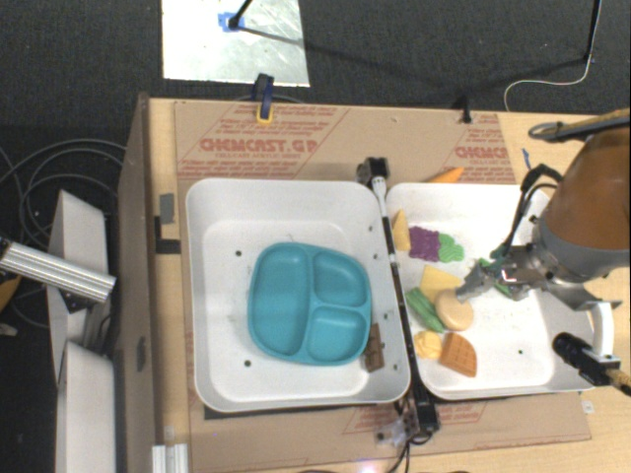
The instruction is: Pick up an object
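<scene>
The right bin (pixel 527 348) holds several toy foods. Among them are a purple grape bunch (pixel 426 241), a green piece (pixel 452 251), a yellow wedge (pixel 438 280), a green pepper (pixel 424 309), a round tan disc (pixel 454 313), a small yellow piece (pixel 428 344) and an orange waffle-like piece (pixel 459 356). A pale yellow piece (pixel 400 230) lies by the bin's left wall. My gripper (pixel 475 284) reaches in from the right and hangs low, just above and right of the tan disc and beside the yellow wedge.
The left bin (pixel 217 264) holds a blue divided plate (pixel 309 304). A small brown piece (pixel 375 349) lies by the divider between the bins. An orange carrot (pixel 447 175) rests on the cardboard behind the right bin. Cables run along the arm.
</scene>
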Available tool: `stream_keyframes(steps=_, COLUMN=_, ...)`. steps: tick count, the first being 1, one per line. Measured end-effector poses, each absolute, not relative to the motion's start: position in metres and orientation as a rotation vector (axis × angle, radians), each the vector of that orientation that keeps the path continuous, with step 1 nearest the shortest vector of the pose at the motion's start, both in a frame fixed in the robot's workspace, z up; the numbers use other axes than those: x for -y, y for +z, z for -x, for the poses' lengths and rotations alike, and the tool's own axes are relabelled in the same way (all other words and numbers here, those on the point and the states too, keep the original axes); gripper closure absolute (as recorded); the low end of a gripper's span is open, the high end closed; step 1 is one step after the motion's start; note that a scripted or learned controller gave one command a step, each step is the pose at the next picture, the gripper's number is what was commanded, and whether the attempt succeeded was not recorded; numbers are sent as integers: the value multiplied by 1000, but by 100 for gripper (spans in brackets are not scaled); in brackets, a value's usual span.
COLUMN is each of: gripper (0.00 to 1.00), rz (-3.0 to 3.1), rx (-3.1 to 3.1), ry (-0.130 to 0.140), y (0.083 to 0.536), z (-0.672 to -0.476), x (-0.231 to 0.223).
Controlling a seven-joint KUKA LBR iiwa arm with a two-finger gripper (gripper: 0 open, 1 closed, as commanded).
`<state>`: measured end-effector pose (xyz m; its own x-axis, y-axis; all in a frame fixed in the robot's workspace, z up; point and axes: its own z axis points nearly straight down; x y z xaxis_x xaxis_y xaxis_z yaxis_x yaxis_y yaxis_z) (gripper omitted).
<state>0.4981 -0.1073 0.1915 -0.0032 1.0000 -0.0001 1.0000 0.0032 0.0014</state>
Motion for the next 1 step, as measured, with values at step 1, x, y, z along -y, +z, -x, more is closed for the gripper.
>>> stream_keyframes(steps=1, gripper=0, rz=-2223, rx=-2230, ry=-5, y=82, z=-485, x=85)
